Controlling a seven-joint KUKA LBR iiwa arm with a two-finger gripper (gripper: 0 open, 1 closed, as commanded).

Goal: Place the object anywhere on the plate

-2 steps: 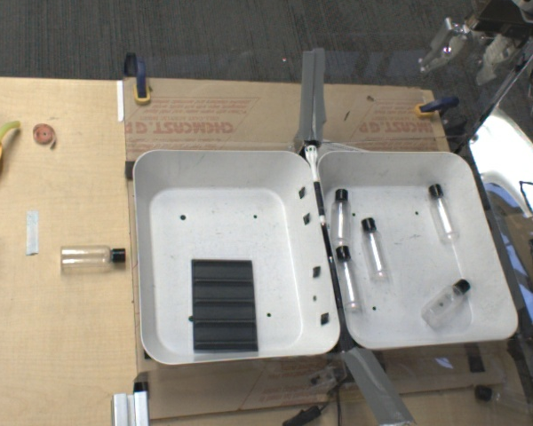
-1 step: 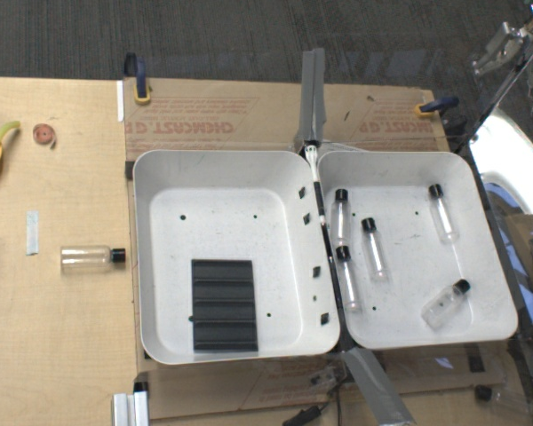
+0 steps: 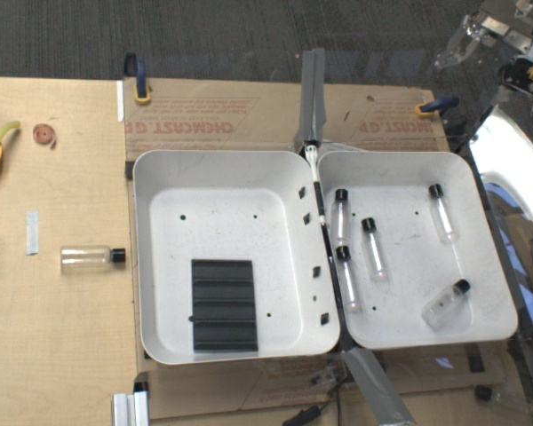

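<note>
- Two white bins: the left bin, the right bin.
- One black ribbed plate.
- Five clear black-capped vials in the right bin, perhaps; one is hard to make out.
- One vial on the bench.

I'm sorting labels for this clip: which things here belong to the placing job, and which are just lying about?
For the job:
- black ribbed rectangular plate in the left white bin
- clear plastic vials with black caps in the right white bin

Lying about:
- clear capped bottle on the wooden bench
- small brown round disc
- blue clamp
</note>
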